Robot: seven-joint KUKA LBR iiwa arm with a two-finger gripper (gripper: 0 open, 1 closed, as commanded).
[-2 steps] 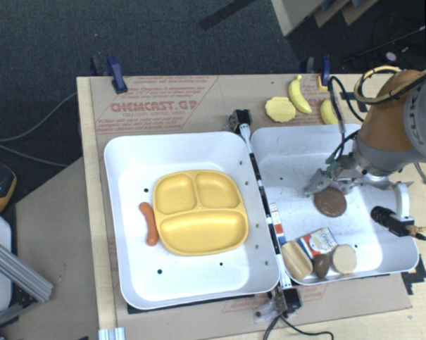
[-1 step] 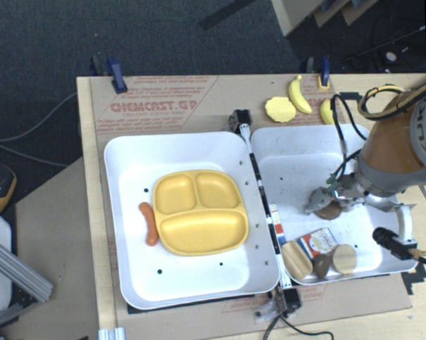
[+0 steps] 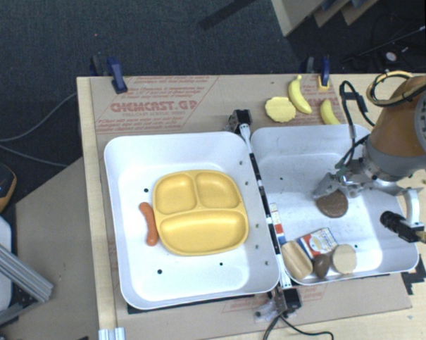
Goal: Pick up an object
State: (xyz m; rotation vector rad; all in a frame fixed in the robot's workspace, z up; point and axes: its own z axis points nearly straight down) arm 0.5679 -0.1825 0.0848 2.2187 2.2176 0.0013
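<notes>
In the right bin (image 3: pixel 296 148) lies a flat brown round object (image 3: pixel 334 205). My gripper (image 3: pixel 339 186) hangs right over its far edge, low in the bin, with the grey and orange arm (image 3: pixel 402 136) reaching in from the right. Along the front wall sit a small printed packet (image 3: pixel 317 242), a tan bread-like piece (image 3: pixel 296 259), a dark brown lump (image 3: pixel 321 265) and a pale round piece (image 3: pixel 344 259).
The left bin (image 3: pixel 128 162) holds a yellow divided plate (image 3: pixel 199 212) with an orange sausage (image 3: pixel 149 223) beside it. Two toy bananas (image 3: pixel 299 95) and a yellow lump (image 3: pixel 281 109) lie on the bench behind the right bin. Cables hang near the arm.
</notes>
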